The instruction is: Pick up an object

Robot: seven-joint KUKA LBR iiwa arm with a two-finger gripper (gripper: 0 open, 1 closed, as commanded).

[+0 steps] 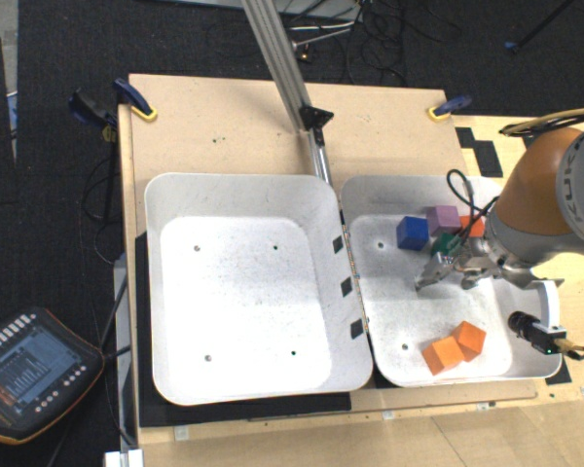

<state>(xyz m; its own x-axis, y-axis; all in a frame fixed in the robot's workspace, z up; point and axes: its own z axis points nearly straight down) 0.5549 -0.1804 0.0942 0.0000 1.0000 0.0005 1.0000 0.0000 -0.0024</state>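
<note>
Two shallow white bins sit side by side on the tan desk (224,125). The left bin (175,202) shows speckled white floor. The right bin (380,339) holds the blocks: a blue cube (413,232) toward its far side, a purple block (443,218) just right of the blue one, and two orange blocks (455,348) touching each other near the bin's near right corner. Something green and a bit of orange-red show beside the purple block, partly hidden by the arm, too small to name.

From the right, the grey arm with its orange band (540,178) reaches over the right bin. Its gripper (436,276) hangs low over the middle of that bin, between the blue cube and the orange blocks and apart from both. The fingers look spread a little with nothing between them, their tips pointing left toward bare bin floor.

A handheld control pendant (29,373) lies off the desk at the near left.
</note>
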